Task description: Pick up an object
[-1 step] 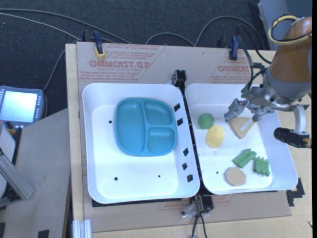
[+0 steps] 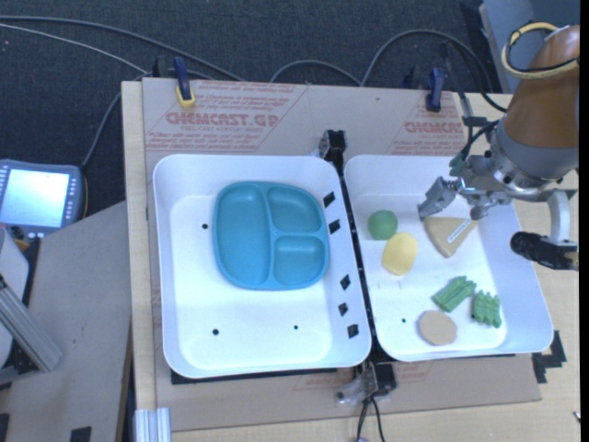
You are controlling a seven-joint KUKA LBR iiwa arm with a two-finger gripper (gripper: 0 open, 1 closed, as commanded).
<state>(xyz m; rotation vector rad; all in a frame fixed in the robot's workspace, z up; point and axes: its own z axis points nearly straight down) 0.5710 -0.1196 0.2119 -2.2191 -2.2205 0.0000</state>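
1. I count two white bins: left bin (image 2: 184,274), right bin (image 2: 525,316).
2. One blue divided plate (image 2: 271,236) in the left bin.
3. In the right bin I count six food pieces: one green ball (image 2: 383,224), one yellow lemon-like piece (image 2: 399,253), one pale wedge (image 2: 449,235), two green leafy pieces (image 2: 454,293) (image 2: 486,308), one tan round piece (image 2: 437,327).

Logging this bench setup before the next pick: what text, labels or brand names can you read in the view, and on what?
"CHEMCAST G.P" in red, on the brown protective sheet behind the left bin.
The same red "CHEMCAST" print repeats on the sheet behind the right bin, legible only in part.
Smaller red lines under each logo: too blurred to read.
Handheld pendant screen at far left: lit, nothing legible.
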